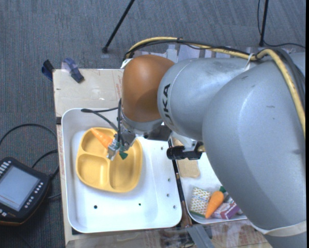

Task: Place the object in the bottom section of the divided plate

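While the hand [117, 152] hovers over the yellow divided plate [109, 181], its grip cannot be told.

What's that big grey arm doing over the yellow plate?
The grey arm reaches in over the left bin, with its gripper low over a yellow divided plate. An orange object lies in the plate's upper section. In the right bin lie a toy carrot and some small packets.
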